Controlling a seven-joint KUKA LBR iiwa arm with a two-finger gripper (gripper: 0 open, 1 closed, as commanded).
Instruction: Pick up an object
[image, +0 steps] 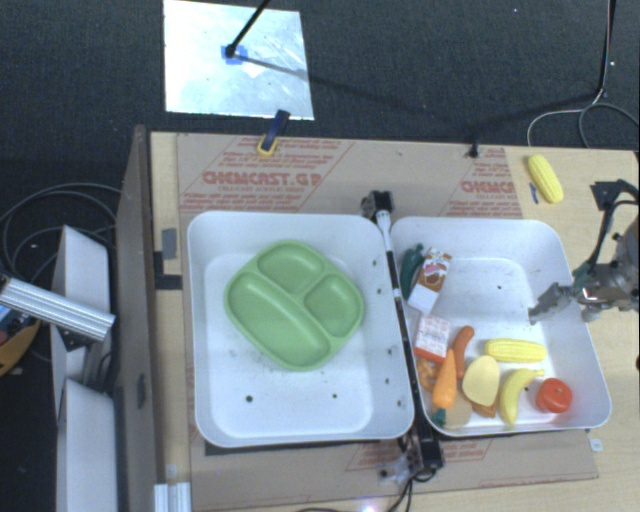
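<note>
My gripper (548, 302) hangs over the right bin's (500, 245) right side; I cannot tell its state. The corn cob (515, 351) lies just below it, among toys.

The gripper (548, 303) hangs low at the right, seemingly pointing leftward.

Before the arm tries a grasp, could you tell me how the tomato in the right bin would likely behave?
The tomato looks round and glossy, so it may slip from a pinch. Pushed, it would probably roll, though the bin wall and banana beside it should stop it. It is likely a light toy.
</note>
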